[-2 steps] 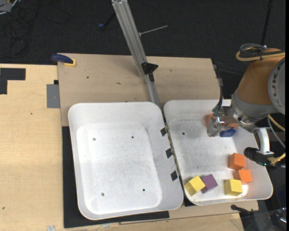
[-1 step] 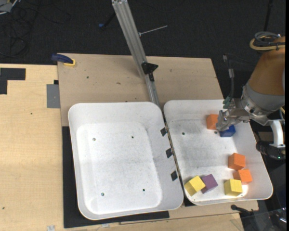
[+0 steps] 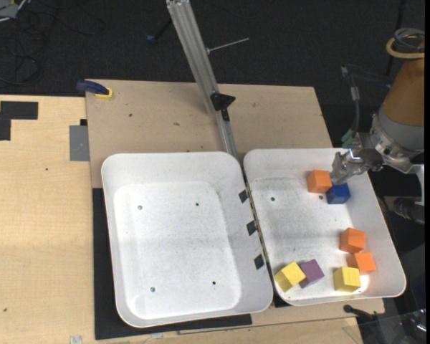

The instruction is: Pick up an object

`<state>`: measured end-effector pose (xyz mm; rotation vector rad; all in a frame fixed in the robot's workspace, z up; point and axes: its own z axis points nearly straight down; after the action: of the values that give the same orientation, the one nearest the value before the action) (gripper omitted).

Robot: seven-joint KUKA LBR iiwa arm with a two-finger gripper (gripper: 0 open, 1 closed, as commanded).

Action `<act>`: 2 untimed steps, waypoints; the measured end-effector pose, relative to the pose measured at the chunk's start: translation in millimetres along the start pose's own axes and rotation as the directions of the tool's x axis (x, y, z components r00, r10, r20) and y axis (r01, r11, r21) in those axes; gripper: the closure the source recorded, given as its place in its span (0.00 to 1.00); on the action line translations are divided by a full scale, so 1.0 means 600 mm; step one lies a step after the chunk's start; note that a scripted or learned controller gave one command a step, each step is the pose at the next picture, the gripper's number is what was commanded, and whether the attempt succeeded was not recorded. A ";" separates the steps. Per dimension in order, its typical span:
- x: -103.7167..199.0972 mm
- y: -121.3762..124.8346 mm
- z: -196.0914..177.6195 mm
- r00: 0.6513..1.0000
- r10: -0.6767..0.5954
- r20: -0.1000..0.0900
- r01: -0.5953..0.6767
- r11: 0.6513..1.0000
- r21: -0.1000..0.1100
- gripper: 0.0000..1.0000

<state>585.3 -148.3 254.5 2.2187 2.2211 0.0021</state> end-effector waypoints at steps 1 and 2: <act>0.068 -0.012 0.007 1.000 -0.001 -0.002 0.001 1.000 0.006 1.00; 0.156 -0.027 0.033 1.000 -0.002 -0.004 0.002 1.000 0.008 1.00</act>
<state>569.1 -54.9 234.8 2.2217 2.2292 -0.0023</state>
